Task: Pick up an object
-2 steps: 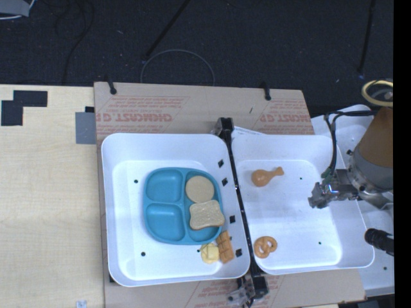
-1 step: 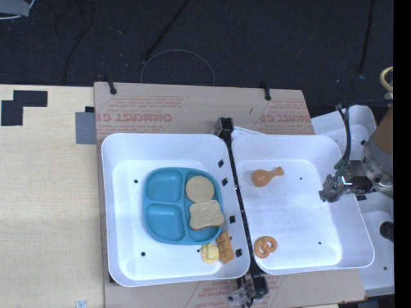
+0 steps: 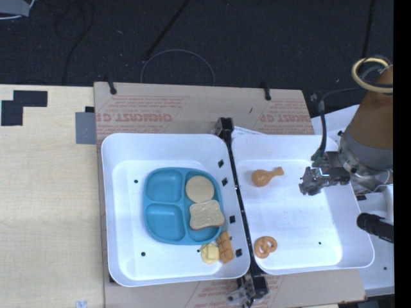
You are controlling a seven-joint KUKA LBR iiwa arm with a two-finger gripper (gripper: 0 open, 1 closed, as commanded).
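Drumstick (image 3: 266, 176), smooth tan, lies near gripper (image 3: 310, 185).

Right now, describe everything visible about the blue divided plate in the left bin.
The blue divided plate is a rounded, plastic-looking tray lying flat on the floor of the left bin, toward its right half. Raised ridges split it into compartments. The two on its left side hold nothing. A round tan patty-like piece sits in the upper right compartment, and a slice of toast in the lower right one. A yellow piece and an orange waffle-like piece lie just off its lower right edge.
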